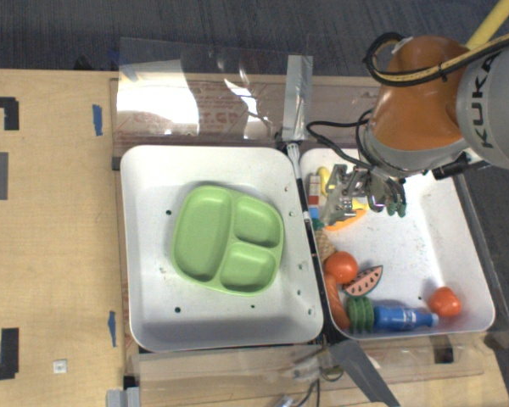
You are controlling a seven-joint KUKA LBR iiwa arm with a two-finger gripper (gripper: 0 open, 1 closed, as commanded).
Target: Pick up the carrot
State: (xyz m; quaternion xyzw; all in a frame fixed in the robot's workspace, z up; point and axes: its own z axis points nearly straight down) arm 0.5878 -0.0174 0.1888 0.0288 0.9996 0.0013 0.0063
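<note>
**Target.** The carrot (332, 298) is judged to be the long orange piece in the right bin (471, 253). It lies against that bin's left wall, close to the near corner. Only part of it is exposed. A round red-orange fruit (341, 266) covers its upper end, and a watermelon slice (363, 281) sits just beside its right flank. Identification is not certain, because so little of the body shows.

**Orientation.** The long axis of the carrot runs roughly up and down the view, parallel to the bin wall.

**Relation to the gripper.** The gripper (369, 197) hangs over the far part of the same bin, above an orange wedge-shaped piece (349, 220). From there the carrot lies toward the bottom of the view and slightly to the left, with the round fruit between the two. Whether the gripper is open or closed cannot be determined from this view. Nothing can be seen held in it.

**Approach note.** The wall on one side and the neighbouring pieces on the other leave little free room. A grasp across the short axis is likely to be crowded.

**Inventory, right bin.**
- One carrot.
- Two round red-orange fruits, the second (444, 301) near the right wall.
- One watermelon slice.
- One green ridged piece (360, 313).
- One blue bottle (403, 318), lying flat.
- One orange wedge.
- One yellow piece (325, 179), too small to identify.

**Inventory, left bin** (144, 227)**.** One green divided plate (227, 238) with three compartments. Both bins rest on the counter (51, 227).
</note>
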